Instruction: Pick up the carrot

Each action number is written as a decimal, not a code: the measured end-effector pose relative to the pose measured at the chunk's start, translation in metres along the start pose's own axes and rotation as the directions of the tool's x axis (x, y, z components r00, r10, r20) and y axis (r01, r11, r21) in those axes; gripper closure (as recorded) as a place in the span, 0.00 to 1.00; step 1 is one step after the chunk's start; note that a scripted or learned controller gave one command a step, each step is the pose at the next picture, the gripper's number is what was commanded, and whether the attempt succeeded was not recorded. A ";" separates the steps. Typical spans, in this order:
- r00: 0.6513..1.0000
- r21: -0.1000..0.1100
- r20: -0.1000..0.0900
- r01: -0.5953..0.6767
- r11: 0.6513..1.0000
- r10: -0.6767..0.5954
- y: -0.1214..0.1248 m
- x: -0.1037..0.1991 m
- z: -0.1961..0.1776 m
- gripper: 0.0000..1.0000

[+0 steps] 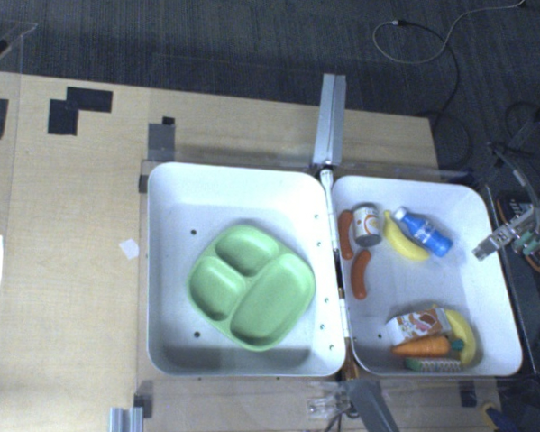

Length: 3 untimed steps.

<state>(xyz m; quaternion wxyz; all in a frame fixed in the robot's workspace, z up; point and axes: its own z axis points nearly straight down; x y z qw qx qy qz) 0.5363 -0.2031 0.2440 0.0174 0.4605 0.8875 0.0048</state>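
Observation:
The carrot point(422, 347) is orange and lies flat near the front edge of the right bin point(482, 294). It rests against a small juice carton point(415, 325) and a yellow banana point(463, 334). My gripper point(490, 246) hovers over the bin's right rim, well behind and to the right of the carrot, with nothing seen in it.
The right bin also holds a blue bottle point(424, 232) on a second banana point(402, 243), a small can point(367, 225) and two red sausages point(360, 274). A green divided plate point(252, 285) sits in the left bin point(173, 251). Cables lie beyond the bench.

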 end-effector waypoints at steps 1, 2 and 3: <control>0.984 0.015 -0.025 0.178 0.984 -0.178 0.026 0.018 0.036 1.00; 0.984 0.010 -0.018 0.179 0.984 -0.179 0.029 0.017 0.024 1.00; 1.000 0.019 -0.020 0.020 1.000 -0.020 0.041 -0.031 0.034 1.00</control>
